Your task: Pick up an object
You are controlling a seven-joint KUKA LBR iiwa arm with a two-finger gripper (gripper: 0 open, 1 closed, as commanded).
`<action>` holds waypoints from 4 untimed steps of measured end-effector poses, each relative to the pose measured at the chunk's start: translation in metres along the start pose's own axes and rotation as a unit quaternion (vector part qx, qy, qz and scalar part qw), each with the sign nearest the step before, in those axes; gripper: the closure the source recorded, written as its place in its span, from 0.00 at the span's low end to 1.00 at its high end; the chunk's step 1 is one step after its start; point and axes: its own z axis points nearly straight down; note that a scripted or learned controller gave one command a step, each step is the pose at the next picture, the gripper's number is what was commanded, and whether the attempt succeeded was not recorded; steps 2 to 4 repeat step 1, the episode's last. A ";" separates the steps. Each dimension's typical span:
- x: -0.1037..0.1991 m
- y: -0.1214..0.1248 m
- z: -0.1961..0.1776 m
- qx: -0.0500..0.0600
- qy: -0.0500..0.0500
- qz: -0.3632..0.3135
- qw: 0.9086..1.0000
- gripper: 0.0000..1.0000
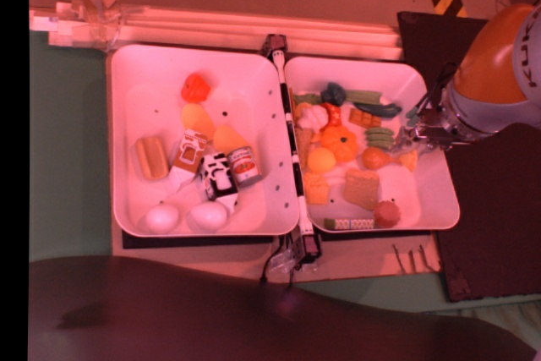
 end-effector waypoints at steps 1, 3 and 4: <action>-0.009 0.004 -0.047 0.000 0.000 0.001 1.000 1.00; -0.009 0.004 -0.047 0.000 0.000 0.001 1.000 1.00; -0.009 0.004 -0.047 0.000 0.000 0.001 1.000 1.00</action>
